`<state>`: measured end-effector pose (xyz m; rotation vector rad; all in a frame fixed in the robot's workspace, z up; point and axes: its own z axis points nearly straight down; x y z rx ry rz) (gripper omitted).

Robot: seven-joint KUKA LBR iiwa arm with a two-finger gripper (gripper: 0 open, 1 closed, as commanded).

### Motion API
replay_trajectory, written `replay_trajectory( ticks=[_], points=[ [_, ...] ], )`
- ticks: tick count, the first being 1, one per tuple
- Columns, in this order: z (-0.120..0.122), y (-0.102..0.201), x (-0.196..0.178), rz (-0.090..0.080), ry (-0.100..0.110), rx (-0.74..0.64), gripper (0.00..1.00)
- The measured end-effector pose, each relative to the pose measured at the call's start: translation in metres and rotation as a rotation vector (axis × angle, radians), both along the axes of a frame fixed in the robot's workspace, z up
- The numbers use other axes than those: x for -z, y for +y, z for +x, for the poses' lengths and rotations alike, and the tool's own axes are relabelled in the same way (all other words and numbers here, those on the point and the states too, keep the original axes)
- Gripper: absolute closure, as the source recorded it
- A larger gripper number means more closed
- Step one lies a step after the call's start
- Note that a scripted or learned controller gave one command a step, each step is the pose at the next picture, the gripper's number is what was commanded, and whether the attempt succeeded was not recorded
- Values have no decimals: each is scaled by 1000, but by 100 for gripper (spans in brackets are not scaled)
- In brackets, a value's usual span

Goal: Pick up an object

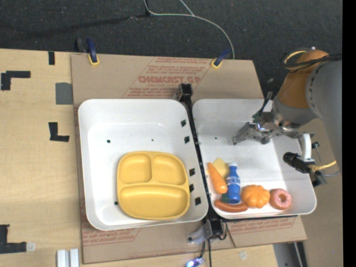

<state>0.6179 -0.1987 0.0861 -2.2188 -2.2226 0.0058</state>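
A brown cardboard sheet (167, 79) with red printing lies on a pale wooden bench (33, 166), held along its far edge by two blue-and-yellow clamps (92, 52). Left of the sheet, black tape marks (55, 132) and a grey patch (64, 92) sit on the wood. Beyond the sheet's far edge lies dark speckled floor (67, 10), crossed by thin cables (208, 21).

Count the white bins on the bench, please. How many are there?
2. The left bin holds a yellow tray; the right bin holds the toy food along its near edge.
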Motion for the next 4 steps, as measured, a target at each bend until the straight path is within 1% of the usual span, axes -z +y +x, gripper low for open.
replay_trajectory(
  ticks=[1, 2, 3, 4],
  points=[
    [1, 1, -13, 0, -3, -1, 100],
    [8, 0, -74, 1, -6, 0, 100],
    [7, 2, -117, 1, -7, 0, 100],
    [8, 3, -139, 2, -5, 0, 100]
  ],
)
